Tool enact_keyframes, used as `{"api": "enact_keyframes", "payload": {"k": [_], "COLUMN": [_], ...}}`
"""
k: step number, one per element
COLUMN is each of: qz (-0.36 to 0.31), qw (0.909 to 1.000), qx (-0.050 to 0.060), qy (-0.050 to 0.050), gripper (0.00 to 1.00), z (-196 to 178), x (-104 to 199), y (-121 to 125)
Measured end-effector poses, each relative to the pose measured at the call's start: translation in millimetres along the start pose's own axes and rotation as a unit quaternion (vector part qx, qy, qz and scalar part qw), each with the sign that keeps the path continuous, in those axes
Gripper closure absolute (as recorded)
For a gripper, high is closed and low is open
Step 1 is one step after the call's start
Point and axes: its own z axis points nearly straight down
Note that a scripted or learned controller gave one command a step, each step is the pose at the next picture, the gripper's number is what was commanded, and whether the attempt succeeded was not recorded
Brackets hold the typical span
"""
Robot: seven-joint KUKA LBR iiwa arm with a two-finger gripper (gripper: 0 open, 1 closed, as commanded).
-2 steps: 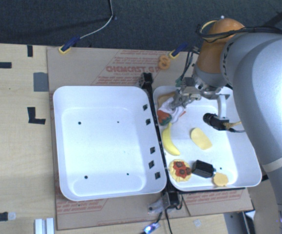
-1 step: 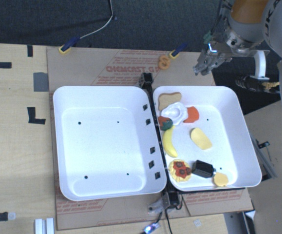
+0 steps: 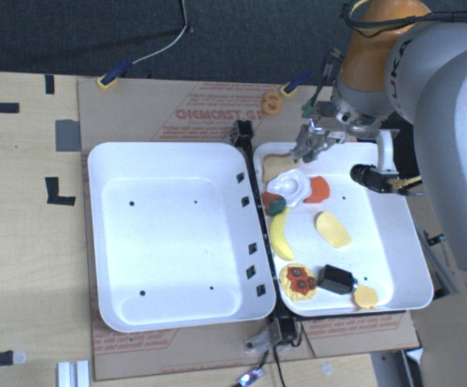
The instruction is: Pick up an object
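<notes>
The right bin (image 3: pixel 394 240) holds several small objects: a white cup-like piece (image 3: pixel 289 188), an orange-red piece (image 3: pixel 319 189), a beige piece (image 3: pixel 275 168), a yellow banana (image 3: pixel 280 236), a pale yellow lump (image 3: pixel 332 229), a pizza slice toy (image 3: pixel 298 281), a black block (image 3: pixel 336 280) and a small yellow round piece (image 3: pixel 365 297). My gripper (image 3: pixel 307 147) hangs over the bin's far left corner, just above the beige and white pieces. Nothing shows between its fingers.
The left bin (image 3: pixel 168 297) lies beside the right one, with a black divider strip (image 3: pixel 253 216) between them. An orange ring (image 3: pixel 272 102) and blue clips (image 3: pixel 114 74) sit on the cardboard behind the bins. The grey arm (image 3: pixel 435 63) fills the upper right.
</notes>
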Motion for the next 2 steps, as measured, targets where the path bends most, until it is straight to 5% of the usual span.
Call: {"api": "enact_keyframes", "payload": {"k": [1, 2], "qz": [0.003, 0.001], "qw": [1.0, 1.0], "qx": [0.002, -0.005], "qy": [0.0, 0.0], "gripper": [1.0, 1.0], "z": [72, 103], "x": [-25, -18], "y": [-69, -36]}}
